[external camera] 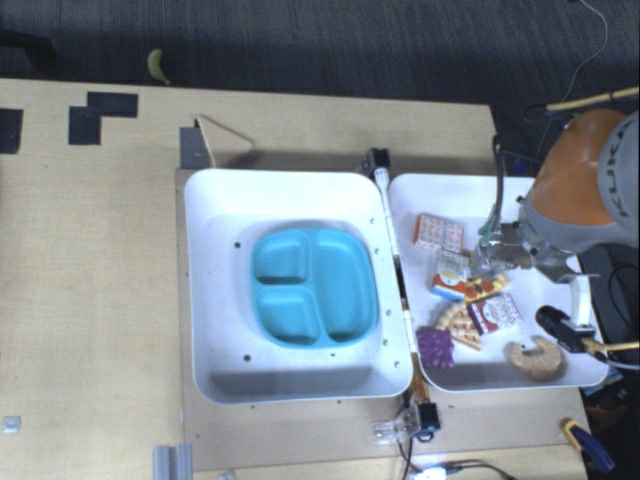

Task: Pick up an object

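Jaws (487, 258) hang low over the right bin's (560, 380) clutter, above a small packet (452, 266), probably lining up a pick; apart or together, I cannot tell. Left bin (215, 298) holds a blue divided tray (312, 284).

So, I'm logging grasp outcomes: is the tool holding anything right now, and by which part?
It cannot be told. The tool is down among the small items in the right bin, near a yellow-and-white packet, but no hold is visible.

Right bin (410, 196) crowded with packets (470, 303); left bin's blue tray (312, 283) lies open above
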Controlling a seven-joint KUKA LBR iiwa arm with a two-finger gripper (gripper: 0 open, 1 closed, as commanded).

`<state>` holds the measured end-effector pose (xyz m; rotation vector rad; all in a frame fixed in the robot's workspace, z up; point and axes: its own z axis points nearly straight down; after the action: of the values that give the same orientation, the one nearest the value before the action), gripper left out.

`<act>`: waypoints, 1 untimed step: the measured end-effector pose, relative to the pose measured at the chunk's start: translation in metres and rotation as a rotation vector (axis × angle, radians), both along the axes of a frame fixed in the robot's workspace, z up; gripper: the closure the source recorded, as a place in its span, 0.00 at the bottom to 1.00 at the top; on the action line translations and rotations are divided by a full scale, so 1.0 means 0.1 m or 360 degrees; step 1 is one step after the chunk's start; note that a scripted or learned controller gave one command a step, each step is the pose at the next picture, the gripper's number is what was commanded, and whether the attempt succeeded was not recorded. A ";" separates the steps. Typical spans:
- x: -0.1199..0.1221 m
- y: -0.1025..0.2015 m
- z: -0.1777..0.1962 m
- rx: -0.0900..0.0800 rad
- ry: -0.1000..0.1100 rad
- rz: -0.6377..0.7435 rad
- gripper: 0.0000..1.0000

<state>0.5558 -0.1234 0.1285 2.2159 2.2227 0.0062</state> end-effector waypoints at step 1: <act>0.00 0.00 0.00 0.0000 0.0000 0.0000 0.00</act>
<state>0.5557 -0.1234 0.1285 2.2155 2.2230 0.0060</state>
